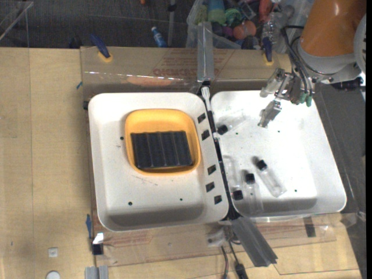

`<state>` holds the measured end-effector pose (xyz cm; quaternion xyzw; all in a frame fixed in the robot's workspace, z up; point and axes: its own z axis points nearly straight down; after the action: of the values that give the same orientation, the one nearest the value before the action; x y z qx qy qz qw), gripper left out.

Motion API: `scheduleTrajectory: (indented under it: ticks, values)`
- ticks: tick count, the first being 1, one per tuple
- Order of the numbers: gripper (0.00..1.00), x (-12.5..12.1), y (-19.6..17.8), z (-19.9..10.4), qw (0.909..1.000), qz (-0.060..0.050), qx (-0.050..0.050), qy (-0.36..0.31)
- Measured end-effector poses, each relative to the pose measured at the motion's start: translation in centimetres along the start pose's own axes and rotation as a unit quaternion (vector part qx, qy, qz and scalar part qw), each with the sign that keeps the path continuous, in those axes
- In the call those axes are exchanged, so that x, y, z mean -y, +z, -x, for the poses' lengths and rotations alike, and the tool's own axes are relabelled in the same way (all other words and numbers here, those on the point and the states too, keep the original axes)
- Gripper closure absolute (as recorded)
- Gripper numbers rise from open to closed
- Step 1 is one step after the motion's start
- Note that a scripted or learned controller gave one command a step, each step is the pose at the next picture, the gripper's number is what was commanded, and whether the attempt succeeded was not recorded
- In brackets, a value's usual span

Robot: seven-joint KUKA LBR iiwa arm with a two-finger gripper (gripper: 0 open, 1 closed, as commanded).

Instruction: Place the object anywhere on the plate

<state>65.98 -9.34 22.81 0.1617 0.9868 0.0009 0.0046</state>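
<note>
A black ridged rectangular object (161, 149) lies flat on the yellow plate (135, 124), which sits in the left white bin (110, 190). My gripper (269, 102) hangs over the back part of the right white bin (325, 185), well to the right of the plate and apart from the object. Its two fingers stand apart, open, with nothing between them. The arm's orange band (334, 16) shows at the top right.
Several small clear bottles with black caps lie in the right bin, one at the front (268, 176) and one near the divider (223, 128). A metal divider rail (210, 150) runs between the bins. A crate of colourful toys (244, 7) stands behind.
</note>
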Motion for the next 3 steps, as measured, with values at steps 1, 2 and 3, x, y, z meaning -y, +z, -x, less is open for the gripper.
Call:
scheduleTrajectory:
  ticks: [1,2,3]
  values:
    - [0.0,6.4,3.4,1.3,0.9966,0.0,-0.003,-0.082]
    - [0.0,12.3,3.9,4.5,0.9904,0.0,0.001,-0.138]
    - [0.0,11.9,1.9,4.1,0.976,0.0,0.001,-0.218]
